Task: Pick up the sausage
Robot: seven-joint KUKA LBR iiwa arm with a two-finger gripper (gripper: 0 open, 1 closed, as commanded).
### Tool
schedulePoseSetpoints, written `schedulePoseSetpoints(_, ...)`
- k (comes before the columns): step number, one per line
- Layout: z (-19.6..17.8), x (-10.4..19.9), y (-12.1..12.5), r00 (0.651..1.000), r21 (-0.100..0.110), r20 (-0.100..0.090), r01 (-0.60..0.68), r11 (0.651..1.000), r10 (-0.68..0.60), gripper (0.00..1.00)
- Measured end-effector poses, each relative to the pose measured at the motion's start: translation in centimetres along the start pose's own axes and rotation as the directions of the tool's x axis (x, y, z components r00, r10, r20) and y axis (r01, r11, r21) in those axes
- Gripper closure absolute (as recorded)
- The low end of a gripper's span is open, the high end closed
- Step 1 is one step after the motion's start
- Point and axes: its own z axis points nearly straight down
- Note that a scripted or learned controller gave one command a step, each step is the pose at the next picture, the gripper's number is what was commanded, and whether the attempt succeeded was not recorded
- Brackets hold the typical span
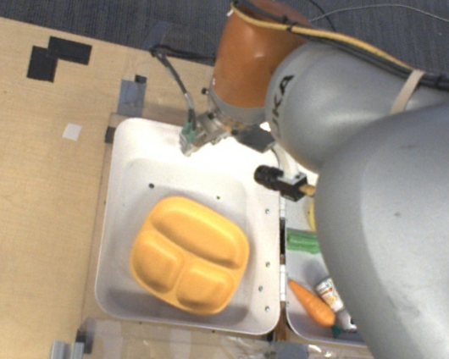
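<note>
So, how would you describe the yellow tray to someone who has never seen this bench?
Find the left white bin, the one away from the arm's bulk. The yellow tray lies in its middle, a rounded plate with three compartments. It is far larger than the carrot in the other bin.

The arm (326, 89) bears part of a "KUKA" logo.

- A yellow compartment tray (190, 253) is seen lying in the left white bin (126, 200).
- A carrot (311, 303) is seen in the right bin (302, 327), beside a small tube (330, 294) and a green item (303, 243).
</note>
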Motion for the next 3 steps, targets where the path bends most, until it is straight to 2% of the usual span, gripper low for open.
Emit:
schedulePoseSetpoints(1,0.1,0.2,0.0,1.000,0.004,-0.005,0.002,1.000,-0.002,0.00)
schedulePoseSetpoints(2,5.3,5.4,-0.1,0.999,0.026,-0.017,0.036,0.999,-0.036,0.00)
schedulePoseSetpoints(3,-1.2,3.0,-6.7,1.000,0.026,-0.014,-0.011,1.000,0.011,0.00)
